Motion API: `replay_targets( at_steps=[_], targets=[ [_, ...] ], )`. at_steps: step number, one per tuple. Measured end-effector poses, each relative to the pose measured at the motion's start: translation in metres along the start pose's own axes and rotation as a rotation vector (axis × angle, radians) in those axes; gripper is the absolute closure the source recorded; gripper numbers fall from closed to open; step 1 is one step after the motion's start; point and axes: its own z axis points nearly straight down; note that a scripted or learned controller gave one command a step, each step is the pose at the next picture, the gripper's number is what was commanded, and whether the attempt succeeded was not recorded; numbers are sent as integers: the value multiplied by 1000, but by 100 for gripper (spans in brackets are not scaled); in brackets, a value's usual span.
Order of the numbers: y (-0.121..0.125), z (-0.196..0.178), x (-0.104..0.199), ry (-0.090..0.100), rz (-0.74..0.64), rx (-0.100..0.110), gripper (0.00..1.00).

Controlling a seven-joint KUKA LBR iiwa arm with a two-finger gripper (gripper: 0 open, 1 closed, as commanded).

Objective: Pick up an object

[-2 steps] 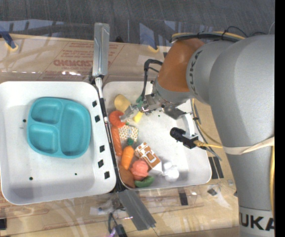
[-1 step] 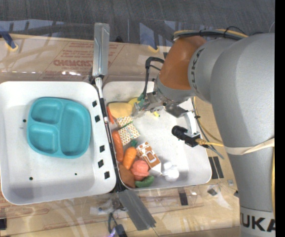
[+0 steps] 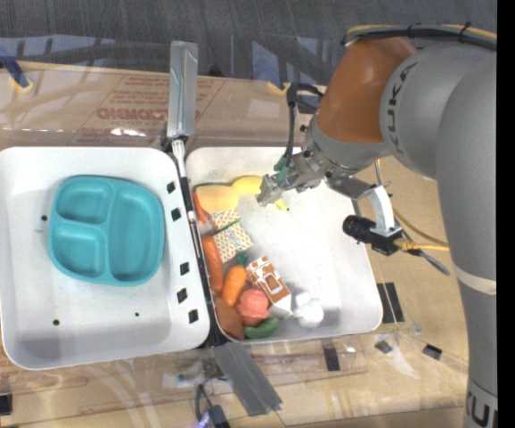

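Note:
My gripper (image 3: 272, 194) hangs low over the back left part of the right bin (image 3: 347, 275). It is right at a yellow toy food piece (image 3: 247, 185), and a bit of yellow peeks out beneath it. Along that bin's left wall lies a row of toy foods: a tan waffle-like piece (image 3: 224, 220), a carrot (image 3: 213, 253), an orange piece (image 3: 233, 283), a small printed box (image 3: 269, 279), a pink-red fruit (image 3: 253, 303), a green piece (image 3: 263, 327) and a white object (image 3: 309, 310).
The left bin (image 3: 26, 328) holds a teal divided plate (image 3: 106, 230). A metal divider (image 3: 182, 87) stands between the bins at the back. The arm's grey and orange body (image 3: 373, 96) covers the right bin's back right corner.

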Motion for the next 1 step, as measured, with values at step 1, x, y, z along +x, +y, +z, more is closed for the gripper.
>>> replay_targets(
  at_steps=[1],
  targets=[
    [-1,2,0,1,0,3,0]
  ],
)
